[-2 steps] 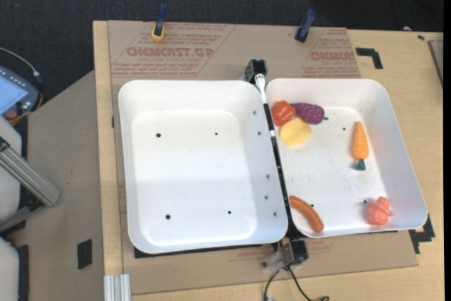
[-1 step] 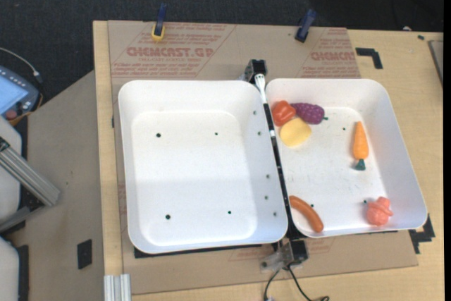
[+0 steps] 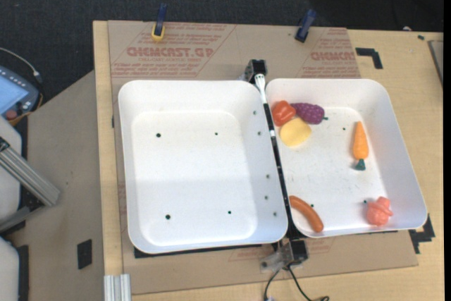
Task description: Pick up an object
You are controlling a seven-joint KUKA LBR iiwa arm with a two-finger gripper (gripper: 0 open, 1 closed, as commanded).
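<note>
Camera view from above the bench, at a slant. Two shallow white bins sit side by side on a brown board: the left bin (image 3: pixel 141 151) at centre-left of the frame, the right bin (image 3: pixel 394 144) at centre-right, their inner rims touching along a line of small dark clips. All objects lie in the right bin. In its upper left corner a red-orange pepper (image 3: pixel 283 111), a purple grape cluster (image 3: pixel 309 111) and a yellow lemon-like piece (image 3: pixel 295 132) are grouped, touching or just beside one another. An orange carrot (image 3: pixel 360 141) lies upright on the frame's right side of the bin. An orange-red sausage (image 3: pixel 306 213) rests at the lower left corner, and a pink-red strawberry-like piece (image 3: pixel 379 211) at the lower right. Whether the gripper is open, closed or gripping cannot be told. Two blue clamps (image 3: pixel 160 23) hold the board's upper edge.
</note>
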